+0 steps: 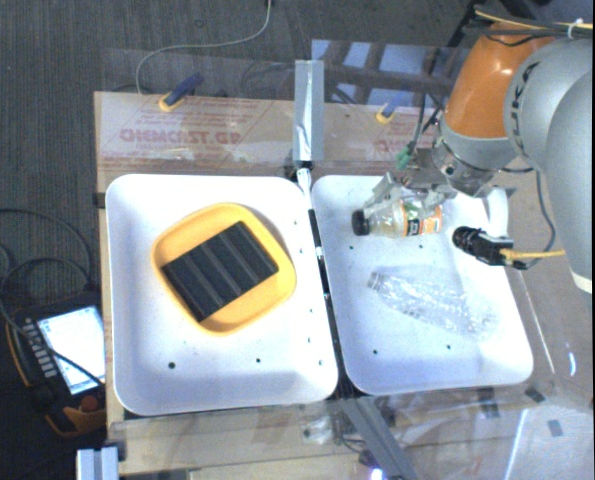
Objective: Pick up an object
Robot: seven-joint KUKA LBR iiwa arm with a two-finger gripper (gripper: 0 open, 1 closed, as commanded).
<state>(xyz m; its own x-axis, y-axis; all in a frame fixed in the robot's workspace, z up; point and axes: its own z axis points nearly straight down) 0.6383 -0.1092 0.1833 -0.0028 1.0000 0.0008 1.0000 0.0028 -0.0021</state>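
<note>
Bottle [399, 218], clear with orange label, dark cap: lies in right bin [497, 358] at about 11 o'clock of its floor, long axis roughly 3-to-9, cap toward 9 o'clock. Gripper [417, 181]: directly over the bottle's upper side, seemingly touching; jaw opening cannot be told, nor any grasp. Crumpled clear plastic [432, 298]: same bin, centre, toward 5 o'clock of the bottle. Left bin [137, 368]: yellow dish [277, 286] bearing black ribbed block [220, 268].

My hand [409, 190] hangs over the right bin [497, 363], at a small bottle [395, 219]; a crumpled clear bottle [429, 298] lies nearby.
</note>
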